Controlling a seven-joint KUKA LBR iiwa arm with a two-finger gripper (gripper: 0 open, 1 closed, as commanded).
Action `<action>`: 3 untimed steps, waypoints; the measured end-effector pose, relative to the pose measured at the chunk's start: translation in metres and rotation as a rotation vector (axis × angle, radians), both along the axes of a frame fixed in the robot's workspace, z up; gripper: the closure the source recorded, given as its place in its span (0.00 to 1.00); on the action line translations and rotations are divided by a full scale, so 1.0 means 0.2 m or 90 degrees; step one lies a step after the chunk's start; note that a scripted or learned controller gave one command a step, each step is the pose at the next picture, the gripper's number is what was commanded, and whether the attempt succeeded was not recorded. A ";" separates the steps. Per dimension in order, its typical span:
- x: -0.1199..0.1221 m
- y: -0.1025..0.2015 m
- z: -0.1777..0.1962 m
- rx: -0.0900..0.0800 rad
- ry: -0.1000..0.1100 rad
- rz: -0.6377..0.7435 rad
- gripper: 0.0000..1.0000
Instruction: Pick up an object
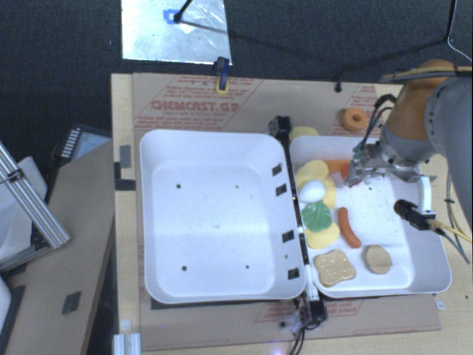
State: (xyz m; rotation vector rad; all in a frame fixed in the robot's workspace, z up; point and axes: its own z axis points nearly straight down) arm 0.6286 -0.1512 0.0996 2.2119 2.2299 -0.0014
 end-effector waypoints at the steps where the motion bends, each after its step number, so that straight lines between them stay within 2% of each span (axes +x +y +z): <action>1: -0.49 0.14 -0.08 0.003 0.005 -0.005 1.00; 2: -0.01 0.27 -0.07 0.000 -0.007 0.001 1.00; 3: 0.13 0.12 0.92 -0.003 -0.013 -0.002 1.00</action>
